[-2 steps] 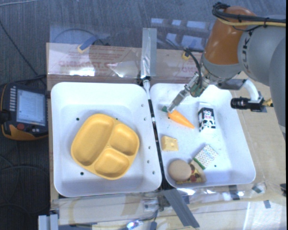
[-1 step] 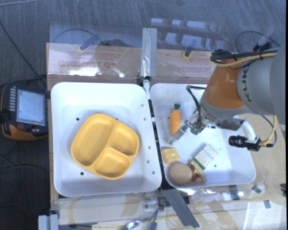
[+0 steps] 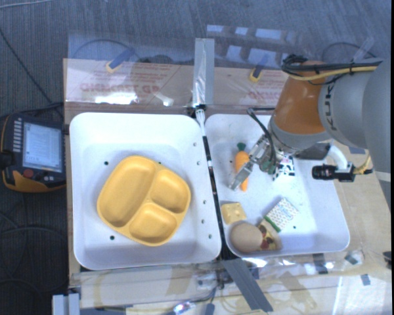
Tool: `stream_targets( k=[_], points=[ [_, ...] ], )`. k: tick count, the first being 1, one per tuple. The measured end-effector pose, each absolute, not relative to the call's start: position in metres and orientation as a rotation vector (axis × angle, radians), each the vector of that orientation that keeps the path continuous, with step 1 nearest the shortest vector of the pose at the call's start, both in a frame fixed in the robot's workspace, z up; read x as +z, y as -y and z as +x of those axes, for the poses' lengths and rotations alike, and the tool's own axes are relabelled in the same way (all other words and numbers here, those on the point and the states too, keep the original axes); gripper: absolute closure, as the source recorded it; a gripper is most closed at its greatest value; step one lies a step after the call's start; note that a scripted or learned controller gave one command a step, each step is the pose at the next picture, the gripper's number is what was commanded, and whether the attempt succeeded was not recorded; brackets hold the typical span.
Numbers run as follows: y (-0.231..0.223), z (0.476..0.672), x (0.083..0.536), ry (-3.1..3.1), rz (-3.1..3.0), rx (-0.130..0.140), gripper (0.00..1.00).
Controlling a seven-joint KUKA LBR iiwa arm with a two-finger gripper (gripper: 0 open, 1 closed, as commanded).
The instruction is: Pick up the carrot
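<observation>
- camera view: the gripper (image 3: 247,167) is low in the right bin (image 3: 328,235), near that bin's left wall, with its grey fingers (image 3: 240,176) slanting down and to the left.
- the jaws stand a little apart and straddle the carrot (image 3: 240,163); the orange shows on either side of a finger, but whether the pads press on it cannot be told at this size.
- the carrot lies in the upper left part of the right bin, green top pointing up toward the far wall, orange body running down past the fingers to a tip just below them.
- behind the gripper the wrist carries a small black-and-white patterned block (image 3: 285,169), and above it the orange band (image 3: 302,107) leads to the grey arm (image 3: 354,104) entering from the right.
- below the carrot, a yellow cracker-like square (image 3: 234,212) lies flat, apart from it.
- near the front wall of the right bin sit a tan rounded bun-like item (image 3: 245,236) and, beside it, a small speckled box (image 3: 281,214) lying tilted.
- the left bin (image 3: 85,176) holds a yellow divided plate (image 3: 144,199) with three compartments.
- left of the bins, a handheld control pendant (image 3: 31,151) with a lit screen rests on the dark carpet.
</observation>
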State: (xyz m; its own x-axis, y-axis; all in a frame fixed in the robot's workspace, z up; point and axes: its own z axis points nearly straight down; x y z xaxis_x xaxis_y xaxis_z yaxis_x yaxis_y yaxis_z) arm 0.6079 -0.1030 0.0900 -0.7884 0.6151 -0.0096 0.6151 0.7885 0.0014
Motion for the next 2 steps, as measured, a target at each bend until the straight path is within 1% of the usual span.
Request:
stream_targets(
  k=[1,2],
  points=[
    [0.102,0.610,0.102,-2.955,1.017,0.003,1.00],
    [0.090,0.622,0.184,-3.078,0.614,-0.002,1.00]
  ],
)
